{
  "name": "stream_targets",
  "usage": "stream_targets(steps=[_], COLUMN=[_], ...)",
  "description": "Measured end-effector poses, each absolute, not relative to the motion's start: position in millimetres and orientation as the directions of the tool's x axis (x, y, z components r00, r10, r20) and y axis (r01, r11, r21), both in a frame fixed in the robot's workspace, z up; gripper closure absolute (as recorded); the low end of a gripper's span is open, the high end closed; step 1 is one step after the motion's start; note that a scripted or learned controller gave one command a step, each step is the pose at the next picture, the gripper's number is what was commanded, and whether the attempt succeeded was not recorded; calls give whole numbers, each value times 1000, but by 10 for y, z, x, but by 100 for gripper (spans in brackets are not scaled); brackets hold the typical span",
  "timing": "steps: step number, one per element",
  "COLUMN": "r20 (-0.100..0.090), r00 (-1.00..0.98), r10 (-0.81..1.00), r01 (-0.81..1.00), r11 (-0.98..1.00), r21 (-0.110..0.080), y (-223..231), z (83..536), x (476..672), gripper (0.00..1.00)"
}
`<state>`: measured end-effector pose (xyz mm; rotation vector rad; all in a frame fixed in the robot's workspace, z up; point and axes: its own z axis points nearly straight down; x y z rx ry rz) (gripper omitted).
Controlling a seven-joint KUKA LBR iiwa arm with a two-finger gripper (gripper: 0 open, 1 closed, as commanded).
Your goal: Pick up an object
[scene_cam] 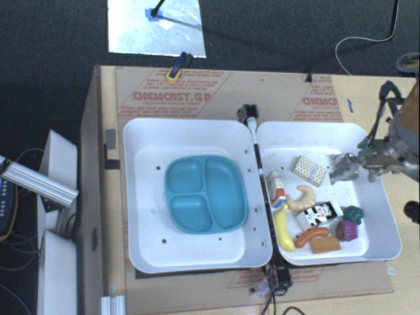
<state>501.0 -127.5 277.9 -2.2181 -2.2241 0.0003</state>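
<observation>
We see the jaws (341, 167) over the right bin (384, 241), above its upper right part; we cannot tell their opening. Nothing sits between them. Nearest object: a speckled pale block (309, 170), lying tilted just left of them. Left bin holds a blue divided plate (205, 193).

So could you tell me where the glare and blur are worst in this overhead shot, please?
In the camera view, the foil-like sheet on the dark floor is washed out by glare; the gripper over the right bin looks soft and smeared; the blue tray is evenly lit, without harsh shadow.
</observation>
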Motion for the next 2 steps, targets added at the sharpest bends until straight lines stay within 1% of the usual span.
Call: stream_targets(steps=[1,2], r20=[1,0], r00=[-1,-4], r10=[1000,1000], r01=[1000,1000], r11=[1,4], r21=[-1,2], y=[-1248,-935], z=[1427,1195], x=[5403,5851], gripper=[0,0])
